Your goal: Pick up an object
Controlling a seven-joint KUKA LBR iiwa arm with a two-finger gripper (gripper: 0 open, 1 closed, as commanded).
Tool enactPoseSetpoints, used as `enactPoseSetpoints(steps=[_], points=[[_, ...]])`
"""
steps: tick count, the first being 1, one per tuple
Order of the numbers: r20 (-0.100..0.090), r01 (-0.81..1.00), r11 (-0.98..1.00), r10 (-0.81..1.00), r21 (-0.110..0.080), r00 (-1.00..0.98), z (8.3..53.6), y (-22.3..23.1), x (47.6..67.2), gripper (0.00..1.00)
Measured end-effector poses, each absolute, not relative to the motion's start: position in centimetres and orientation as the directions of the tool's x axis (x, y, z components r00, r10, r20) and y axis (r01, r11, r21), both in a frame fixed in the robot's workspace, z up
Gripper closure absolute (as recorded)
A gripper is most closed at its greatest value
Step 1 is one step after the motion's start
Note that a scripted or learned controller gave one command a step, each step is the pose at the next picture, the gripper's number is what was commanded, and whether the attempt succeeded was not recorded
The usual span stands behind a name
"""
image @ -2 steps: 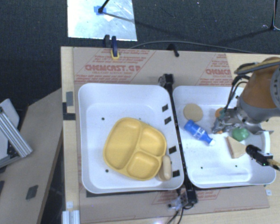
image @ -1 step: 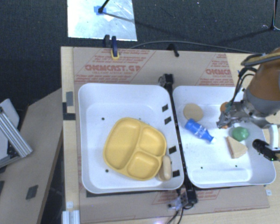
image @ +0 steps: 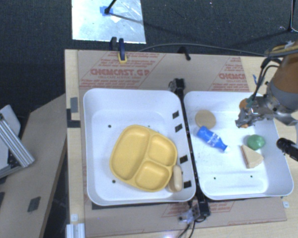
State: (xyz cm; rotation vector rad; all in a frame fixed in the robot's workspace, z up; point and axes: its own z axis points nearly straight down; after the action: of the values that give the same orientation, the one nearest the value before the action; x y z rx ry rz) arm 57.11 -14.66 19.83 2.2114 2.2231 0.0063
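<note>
From the overhead camera, two white bins sit side by side on the bench. The arm [image: 288, 78] comes in from the right, and its gripper [image: 245, 119] hangs over the right bin [image: 238, 182], up near that bin's far right part. Nothing shows between the fingers, and whether they are spread or pressed together I cannot tell at this size.

In the right bin there's a tan round disc [image: 205, 118] to the gripper's left, a blue bottle [image: 211, 139] lying tilted just below the disc, a green ball [image: 256, 142] below the gripper, and a pale wedge [image: 251, 157] just beneath the ball, touching or nearly so.

Over in the left bin [image: 104, 108], a yellow divided plate [image: 144, 157] lies flat, with a beige oblong piece [image: 176, 178] against its lower right rim.
</note>
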Motion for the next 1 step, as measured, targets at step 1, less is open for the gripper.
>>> enactPoseSetpoints(steps=[1], points=[[-0.002, 1.0, 0.004, 1.0, 0.007, -0.004, 24.35, -14.96, 56.8, 1.0]])
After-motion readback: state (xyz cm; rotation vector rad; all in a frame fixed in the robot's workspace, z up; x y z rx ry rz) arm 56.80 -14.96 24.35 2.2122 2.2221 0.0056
